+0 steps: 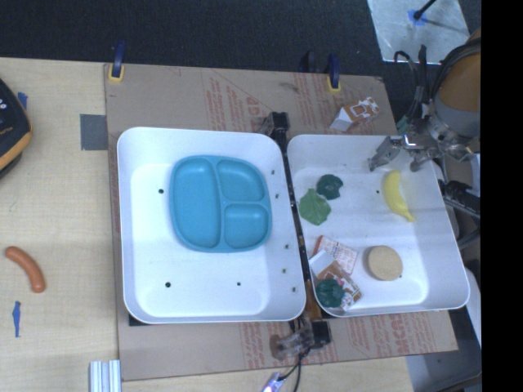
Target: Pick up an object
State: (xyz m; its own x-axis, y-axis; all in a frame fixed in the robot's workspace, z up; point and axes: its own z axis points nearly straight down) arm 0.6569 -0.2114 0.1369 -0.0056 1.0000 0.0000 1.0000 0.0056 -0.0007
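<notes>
The arm is reaching in from the right, and its gripper is hanging over the far right part of the right bin. The two fingers are spreading apart, released, and nothing is sitting between them.

The nearest thing, and likely the one to pick, is a banana. It is lying just below the fingers in the view, toward the camera side, close to them but apart. Its long axis is running near to far in the bin, tilting slightly, so the fingers would need to straddle it across its narrow width. This is a judgement from how things are lying.

The right bin is also holding two green pieces: a darker one and a lighter one, touching or nearly so, left of the banana. Nearer the camera are lying a round tan disc, a printed packet, and a small teal thing at the near left corner.

The left bin is holding a blue divided plate.

Outside the bins, on the surface, a sausage is lying far left, and a small carton is sitting beyond the right bin.
</notes>
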